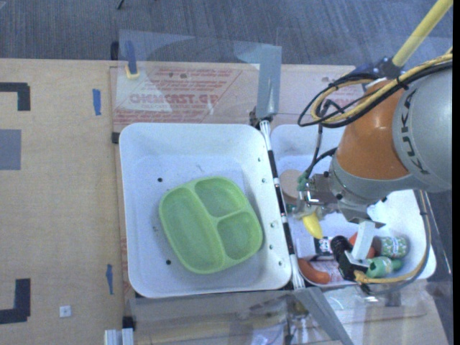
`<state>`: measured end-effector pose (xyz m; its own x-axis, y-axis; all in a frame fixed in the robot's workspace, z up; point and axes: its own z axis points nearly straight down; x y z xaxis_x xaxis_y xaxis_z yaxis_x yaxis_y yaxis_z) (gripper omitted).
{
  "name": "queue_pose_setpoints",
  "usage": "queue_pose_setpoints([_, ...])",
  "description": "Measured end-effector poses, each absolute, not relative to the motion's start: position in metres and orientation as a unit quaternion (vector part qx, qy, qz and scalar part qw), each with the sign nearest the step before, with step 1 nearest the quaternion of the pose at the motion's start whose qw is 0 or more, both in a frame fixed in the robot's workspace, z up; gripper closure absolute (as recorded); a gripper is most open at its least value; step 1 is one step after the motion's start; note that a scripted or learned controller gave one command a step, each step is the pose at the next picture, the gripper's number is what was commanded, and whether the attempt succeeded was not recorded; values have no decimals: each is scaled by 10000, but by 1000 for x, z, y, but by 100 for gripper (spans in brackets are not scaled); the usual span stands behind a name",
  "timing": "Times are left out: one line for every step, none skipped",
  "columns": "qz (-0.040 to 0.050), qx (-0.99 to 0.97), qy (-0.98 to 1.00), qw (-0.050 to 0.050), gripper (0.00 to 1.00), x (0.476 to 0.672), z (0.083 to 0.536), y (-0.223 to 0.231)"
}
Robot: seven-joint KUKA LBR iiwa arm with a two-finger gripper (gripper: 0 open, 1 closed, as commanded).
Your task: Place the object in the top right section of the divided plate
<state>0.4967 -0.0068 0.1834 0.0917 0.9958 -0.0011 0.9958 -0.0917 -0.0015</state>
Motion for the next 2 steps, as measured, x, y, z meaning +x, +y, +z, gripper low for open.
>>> queue_pose_setpoints([16, -7002, -7139, 17, 100, 479, 183, 72])
queue_pose_setpoints([15, -7006, -7136, 15, 0, 479, 183, 71])
